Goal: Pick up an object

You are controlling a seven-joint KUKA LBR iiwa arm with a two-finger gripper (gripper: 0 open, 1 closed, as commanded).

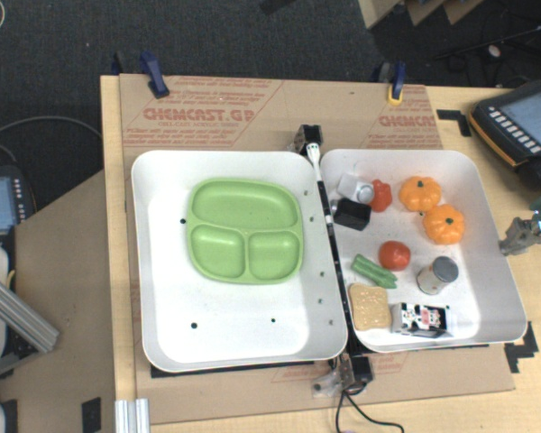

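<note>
- Objects for picking lie in the right bin (pixel 487 207): two pumpkins (pixel 420 194) by its far edge, tomato (pixel 395 255) mid-bin, cracker (pixel 371 307) at the near-left corner.
- Left bin (pixel 162 305) carries a green plate (pixel 245 231).
- Gripper (pixel 526 234) sits off the right bin's right edge, holding nothing; its opening cannot be judged.

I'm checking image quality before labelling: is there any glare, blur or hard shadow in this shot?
Camera view: lighting is even and soft; the left bin shows mild bright sheen, no hard shadows. The gripper at the right edge looks slightly blurred; small items like the pumpkins are soft but recognisable.
</note>
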